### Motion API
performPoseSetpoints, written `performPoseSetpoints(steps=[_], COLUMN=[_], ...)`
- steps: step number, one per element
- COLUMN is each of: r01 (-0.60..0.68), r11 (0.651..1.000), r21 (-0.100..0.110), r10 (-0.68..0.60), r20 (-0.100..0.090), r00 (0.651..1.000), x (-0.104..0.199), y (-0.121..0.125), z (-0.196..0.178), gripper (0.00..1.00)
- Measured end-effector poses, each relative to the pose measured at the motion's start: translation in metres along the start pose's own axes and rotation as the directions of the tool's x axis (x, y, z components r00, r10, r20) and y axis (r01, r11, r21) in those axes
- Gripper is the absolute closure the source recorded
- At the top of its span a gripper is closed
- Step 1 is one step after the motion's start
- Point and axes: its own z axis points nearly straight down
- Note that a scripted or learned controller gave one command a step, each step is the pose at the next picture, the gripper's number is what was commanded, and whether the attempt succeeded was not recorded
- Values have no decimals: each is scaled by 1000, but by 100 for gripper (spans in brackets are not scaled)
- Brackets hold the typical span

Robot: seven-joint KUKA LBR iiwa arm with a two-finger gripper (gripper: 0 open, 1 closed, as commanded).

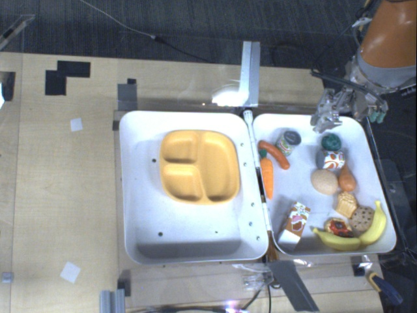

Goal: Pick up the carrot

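The carrot (266,177), orange and tapered, lies lengthwise against the left wall of the right bin (371,150), just below a red sausage (274,154). My gripper (326,117) hangs over the far edge of that bin, well up and to the right of the carrot, with nothing visible between its metal fingers. The orange band of the arm (389,34) rises behind it at the top right.
The right bin also holds a small tin (287,140), a green-topped can (331,142), an egg-like bun (324,181), a juice carton (296,222), a banana (355,235) and cookies. A yellow divided plate (198,165) sits in the left bin (140,175).
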Motion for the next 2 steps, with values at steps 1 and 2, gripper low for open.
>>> performPoseSetpoints(steps=[1,2], r01=[-124,-165], r11=[992,986], r21=[0,-1], r10=[124,165], r20=[16,7], r00=[992,986], x=[22,40], y=[21,27], z=[105,124], gripper=[0,0])
